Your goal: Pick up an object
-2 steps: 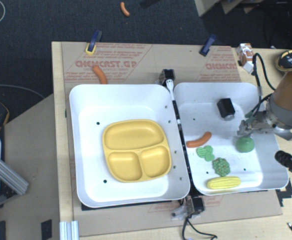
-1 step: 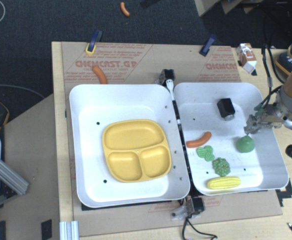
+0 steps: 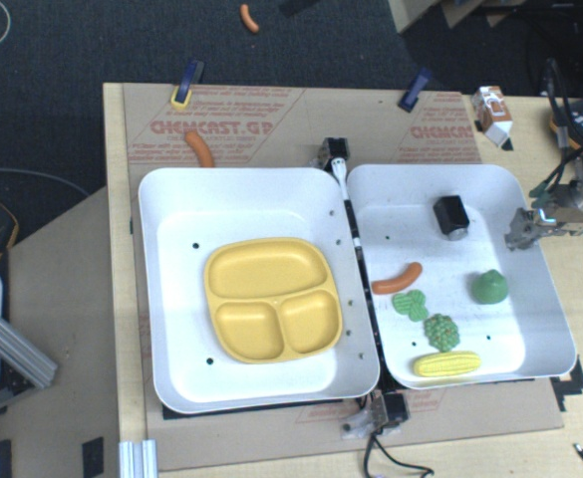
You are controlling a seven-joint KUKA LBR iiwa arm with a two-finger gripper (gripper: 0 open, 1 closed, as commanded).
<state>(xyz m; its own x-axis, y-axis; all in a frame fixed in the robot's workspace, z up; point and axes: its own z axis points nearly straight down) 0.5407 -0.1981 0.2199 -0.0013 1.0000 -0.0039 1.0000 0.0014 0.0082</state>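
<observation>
Hovering at the right edge of the frame, the gripper (image 3: 526,229) sits over the right bin (image 3: 538,297) rim; whether it is spread or pressed together I cannot tell. Nearest is the black block (image 3: 451,215), just to its left, long axis running top-to-bottom. A green ball (image 3: 489,287) lies below-left.

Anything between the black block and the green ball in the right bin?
No. In the camera view, bare white bin floor separates the black block from the green ball.

arm: enters at right edge | gripper (image 3: 526,233): low, pointing left | holding: nothing seen
</observation>
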